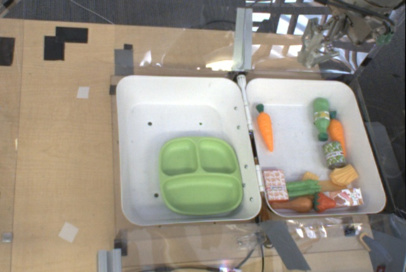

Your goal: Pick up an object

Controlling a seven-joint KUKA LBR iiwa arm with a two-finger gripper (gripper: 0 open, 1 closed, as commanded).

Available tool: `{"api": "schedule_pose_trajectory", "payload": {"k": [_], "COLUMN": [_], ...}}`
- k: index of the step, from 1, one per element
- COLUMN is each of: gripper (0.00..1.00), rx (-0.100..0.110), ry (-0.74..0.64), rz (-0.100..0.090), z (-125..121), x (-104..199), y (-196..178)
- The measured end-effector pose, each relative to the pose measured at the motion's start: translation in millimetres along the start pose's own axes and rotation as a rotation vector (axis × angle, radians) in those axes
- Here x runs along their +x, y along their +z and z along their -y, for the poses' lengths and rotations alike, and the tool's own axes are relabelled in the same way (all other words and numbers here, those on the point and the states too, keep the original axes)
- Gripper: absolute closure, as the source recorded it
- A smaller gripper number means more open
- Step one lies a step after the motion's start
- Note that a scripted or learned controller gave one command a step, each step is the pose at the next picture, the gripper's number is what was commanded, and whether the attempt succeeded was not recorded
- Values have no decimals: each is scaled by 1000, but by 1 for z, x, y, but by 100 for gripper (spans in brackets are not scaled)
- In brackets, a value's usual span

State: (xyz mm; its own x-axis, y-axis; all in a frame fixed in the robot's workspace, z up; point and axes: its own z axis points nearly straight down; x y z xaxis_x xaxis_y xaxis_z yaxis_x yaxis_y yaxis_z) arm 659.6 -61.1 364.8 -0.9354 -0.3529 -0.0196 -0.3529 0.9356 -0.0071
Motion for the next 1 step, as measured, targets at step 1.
{"api": "schedule_pose_trajectory", "payload": {"k": [1], "gripper": [100], "rx": [-6], "ry": [-193], "rz": [-12], "z": [34], "x": [38], "y": [62]}}
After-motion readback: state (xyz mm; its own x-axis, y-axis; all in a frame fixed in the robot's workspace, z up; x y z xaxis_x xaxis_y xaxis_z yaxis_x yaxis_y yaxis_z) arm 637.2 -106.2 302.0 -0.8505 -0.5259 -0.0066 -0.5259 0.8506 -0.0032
